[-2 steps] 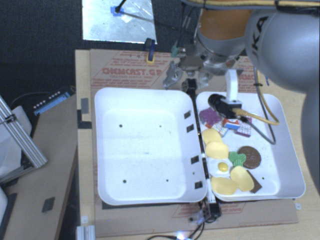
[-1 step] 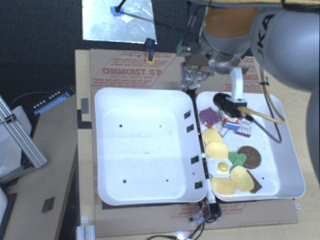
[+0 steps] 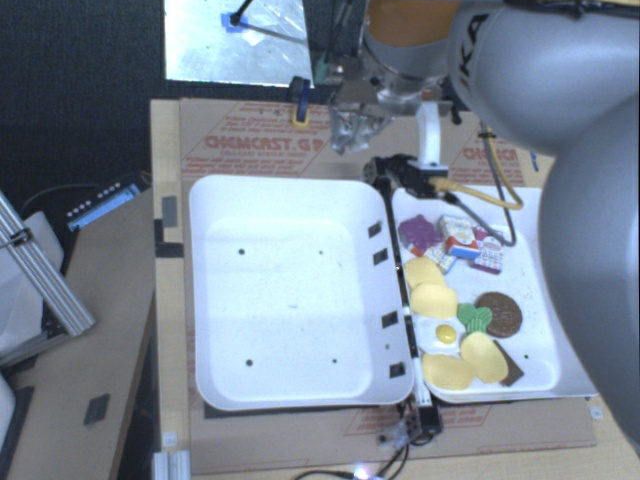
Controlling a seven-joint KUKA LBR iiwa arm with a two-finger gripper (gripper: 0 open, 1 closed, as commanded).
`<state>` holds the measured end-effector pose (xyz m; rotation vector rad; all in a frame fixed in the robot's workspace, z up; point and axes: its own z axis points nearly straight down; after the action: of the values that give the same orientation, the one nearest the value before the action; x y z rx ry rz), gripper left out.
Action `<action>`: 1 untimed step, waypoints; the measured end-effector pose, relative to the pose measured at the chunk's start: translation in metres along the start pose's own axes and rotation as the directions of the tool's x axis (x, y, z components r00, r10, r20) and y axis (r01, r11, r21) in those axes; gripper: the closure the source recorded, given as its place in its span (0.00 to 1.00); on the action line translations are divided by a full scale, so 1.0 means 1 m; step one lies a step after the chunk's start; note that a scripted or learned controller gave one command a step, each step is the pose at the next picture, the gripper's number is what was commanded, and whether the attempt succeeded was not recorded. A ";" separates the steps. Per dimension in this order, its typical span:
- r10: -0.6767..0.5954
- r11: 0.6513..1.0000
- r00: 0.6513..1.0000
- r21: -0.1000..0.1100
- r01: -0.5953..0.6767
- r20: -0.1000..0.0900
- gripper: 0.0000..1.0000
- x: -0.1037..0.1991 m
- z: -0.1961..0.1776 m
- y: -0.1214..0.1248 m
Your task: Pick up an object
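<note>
Smooth white plastic bins, matt brown cardboard, crinkled foil

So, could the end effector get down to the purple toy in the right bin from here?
Probably yes. The end effector hangs above the bins' far edge, and the purple toy lies uncovered at the far end of the right bin, with only small packets beside it.

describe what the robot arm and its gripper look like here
The arm is bulky, with smooth rounded grey shells and an orange band above the wrist. Dark lettering marks the grey shell beside that band. Thin black and yellow cables run along its top. The gripper is a small metallic grey part below a silvery wrist ring, blurred here, so finer detail is unclear.
</note>
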<state>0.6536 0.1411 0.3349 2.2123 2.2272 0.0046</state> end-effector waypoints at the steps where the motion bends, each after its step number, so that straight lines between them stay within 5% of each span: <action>1: -0.003 1.000 1.000 0.003 0.003 -0.002 1.00 0.072 0.035 0.015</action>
<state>0.6683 0.2128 0.2999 2.2116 2.2329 0.0025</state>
